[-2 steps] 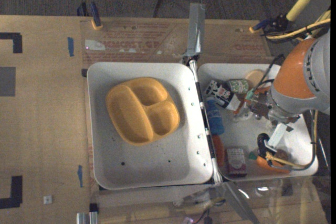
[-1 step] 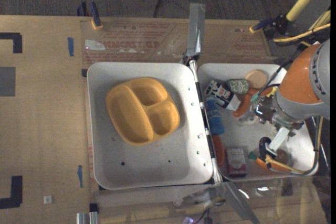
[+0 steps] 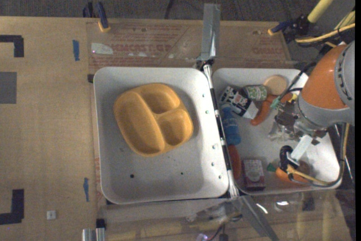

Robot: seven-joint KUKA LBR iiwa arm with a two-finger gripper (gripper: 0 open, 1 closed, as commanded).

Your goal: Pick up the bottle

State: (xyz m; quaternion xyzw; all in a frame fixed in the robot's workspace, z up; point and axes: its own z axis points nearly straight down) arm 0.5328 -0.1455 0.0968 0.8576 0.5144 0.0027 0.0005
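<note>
Bottle, blue plastic (image 3: 230,126), is lying on its side in the right white bin (image 3: 330,150), hard against that bin's left wall, long axis running roughly along the wall. A red-orange item (image 3: 234,161) is sitting just below it along the same wall, and a black-and-white printed carton (image 3: 235,100) is lying just above it.

Grey arm with the orange band (image 3: 324,90) is reaching in from the right and covering the right part of that bin. End effector (image 3: 289,121) is sitting low over the bin's middle, well apart from the bottle. Can't tell if it's apart or together: the wrist is blocking it.

Other clutter in the right bin: green-labelled can (image 3: 255,92) beside the carton, tan round disc (image 3: 276,84) near the top edge, orange carrot-shaped piece (image 3: 263,114) below the can, small dark red box (image 3: 253,172) near the bottom edge, orange and green bits (image 3: 282,173) beside it.

Left white bin (image 3: 113,178) is carrying a yellow three-compartment plate (image 3: 153,118), sitting upper-centre, tilted a little.

Both bins are resting on the light wooden table (image 3: 45,121), with blue tape strips (image 3: 76,49) on its surface.
</note>
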